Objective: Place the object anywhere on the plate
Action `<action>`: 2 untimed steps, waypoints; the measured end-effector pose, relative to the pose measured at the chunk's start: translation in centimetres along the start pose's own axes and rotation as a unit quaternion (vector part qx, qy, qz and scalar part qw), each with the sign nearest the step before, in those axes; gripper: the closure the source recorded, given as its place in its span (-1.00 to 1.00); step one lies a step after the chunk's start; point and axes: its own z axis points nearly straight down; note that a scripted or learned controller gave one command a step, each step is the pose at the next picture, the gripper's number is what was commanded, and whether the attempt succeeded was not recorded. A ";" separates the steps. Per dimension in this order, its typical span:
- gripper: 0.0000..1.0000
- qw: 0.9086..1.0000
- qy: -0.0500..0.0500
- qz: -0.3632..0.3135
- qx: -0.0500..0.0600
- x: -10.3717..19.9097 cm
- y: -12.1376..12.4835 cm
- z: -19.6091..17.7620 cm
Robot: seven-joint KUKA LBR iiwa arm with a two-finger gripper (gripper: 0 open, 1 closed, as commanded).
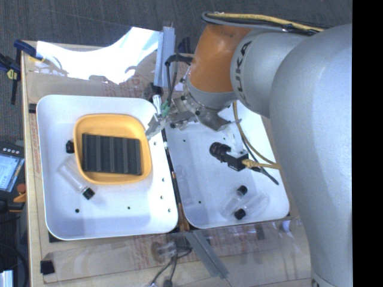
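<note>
A yellow plate (111, 126) lies in the left bin (54, 214). A dark ridged rectangular object (114, 154) rests flat on it and covers most of its middle. My gripper (157, 121) hangs over the divider between the two bins, just off the plate's upper right corner. It stands apart from the dark object, and nothing shows in its grasp.
In the left bin, a clear tube with a black cap (76, 179) lies below the plate's left edge, and a small black piece (70, 146) sits at its left side. The right bin (197, 208) holds clear pieces with black caps (240, 207) near its front.
</note>
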 end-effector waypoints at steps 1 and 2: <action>-1.00 1.000 0.000 0.016 0.000 4.0 -0.7 -2.6; -1.00 0.999 0.001 0.049 0.002 7.4 -2.3 -3.3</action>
